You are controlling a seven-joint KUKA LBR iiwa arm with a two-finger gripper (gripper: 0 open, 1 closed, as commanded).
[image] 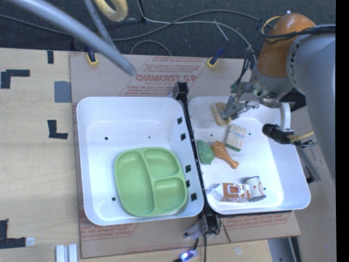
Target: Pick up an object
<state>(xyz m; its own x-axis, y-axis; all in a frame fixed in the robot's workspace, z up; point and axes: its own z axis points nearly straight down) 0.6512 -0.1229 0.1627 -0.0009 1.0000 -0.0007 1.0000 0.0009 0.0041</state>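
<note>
Gripper (231, 109) low over tan block (220, 113) near right bin's (283, 168) far edge. Grasp step, judging. Fingers' state: cannot tell. Next: close, lift straight.

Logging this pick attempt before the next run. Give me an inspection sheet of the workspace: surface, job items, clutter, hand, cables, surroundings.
Surface: two white bins side by side, left bin and right bin, on a cardboard sheet over a wooden bench.
Job's things: in the right bin, tan block, checkered packet, green toy, orange drumstick toy, orange-and-white carton.
Clutter: green divided plate in the left bin.
Hand: hand low over the tan block at the right bin's far edge; finger state unclear, no object seen held.
Cables: black cables on the dark floor beyond the bench.
Surroundings: grey pole crossing top left; black tape marks on the bench.
</note>
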